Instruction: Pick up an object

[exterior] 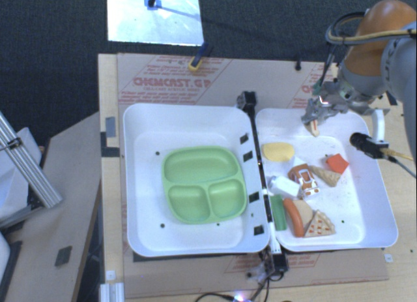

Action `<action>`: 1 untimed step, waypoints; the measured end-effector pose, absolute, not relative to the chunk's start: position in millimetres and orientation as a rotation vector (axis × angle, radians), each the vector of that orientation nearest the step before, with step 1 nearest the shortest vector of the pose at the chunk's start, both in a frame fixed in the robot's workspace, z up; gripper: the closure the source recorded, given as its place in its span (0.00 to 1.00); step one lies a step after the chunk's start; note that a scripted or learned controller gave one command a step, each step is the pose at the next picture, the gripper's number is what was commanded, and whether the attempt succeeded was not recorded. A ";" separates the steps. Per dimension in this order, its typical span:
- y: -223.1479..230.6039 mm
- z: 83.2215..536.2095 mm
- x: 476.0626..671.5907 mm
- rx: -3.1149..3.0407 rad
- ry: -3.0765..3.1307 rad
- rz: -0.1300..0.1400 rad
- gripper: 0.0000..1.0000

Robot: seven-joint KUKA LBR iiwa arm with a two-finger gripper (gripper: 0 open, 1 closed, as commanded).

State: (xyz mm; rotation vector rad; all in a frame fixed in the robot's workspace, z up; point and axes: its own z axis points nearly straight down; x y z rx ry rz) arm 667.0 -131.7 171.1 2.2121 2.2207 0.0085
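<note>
I see my gripper (pixel 315 124) over the right bin's (pixel 374 196) far edge. A green tray (pixel 202 183) fills the left bin (pixel 140 164); toy food clusters near the right bin's middle.

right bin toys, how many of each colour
In the right white bin:
yellow oval: 1
orange block: 1
green stick: 1
orange-red sausage: 1
white block: 1
tan wedges: 2
orange-white toy: 1
Total: 8

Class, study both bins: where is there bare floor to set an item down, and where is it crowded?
Free: left bin floor around the green tray, and right bin floor right of the pizza slice. Crowded: the cluster from the yellow piece to the hot dog.
</note>
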 end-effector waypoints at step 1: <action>-131.7 225.9 668.6 2.212 2.222 0.007 1.00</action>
